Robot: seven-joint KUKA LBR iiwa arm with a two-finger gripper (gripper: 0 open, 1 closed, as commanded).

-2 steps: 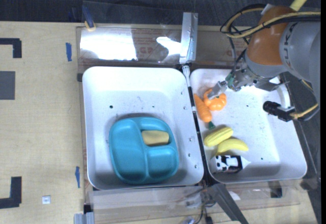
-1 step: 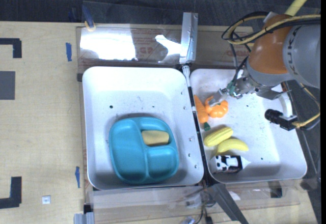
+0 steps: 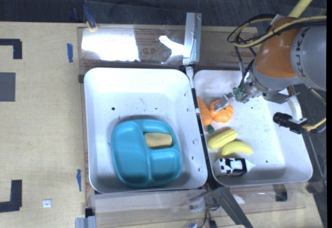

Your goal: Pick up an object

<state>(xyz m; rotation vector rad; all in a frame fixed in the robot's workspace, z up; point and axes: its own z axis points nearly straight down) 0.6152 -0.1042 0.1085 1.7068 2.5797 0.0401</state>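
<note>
My gripper (image 3: 232,97) hangs low over the back of the right bin (image 3: 280,159), reaching in from the right under the grey arm with its orange band (image 3: 275,58). Just below and left of the gripper lies an orange toy (image 3: 217,113), very close to its tip; I cannot tell whether they touch. Two yellow bananas (image 3: 228,141) lie further forward in the same bin. A black-and-white toy (image 3: 232,166) sits near that bin's front left corner.
The left bin (image 3: 104,97) holds a blue divided plate (image 3: 148,159) with a yellowish piece (image 3: 157,140) in one compartment. A clear panel (image 3: 135,45) and a metal post (image 3: 192,38) stand behind the bins. Cables (image 3: 249,27) loop above the arm.
</note>
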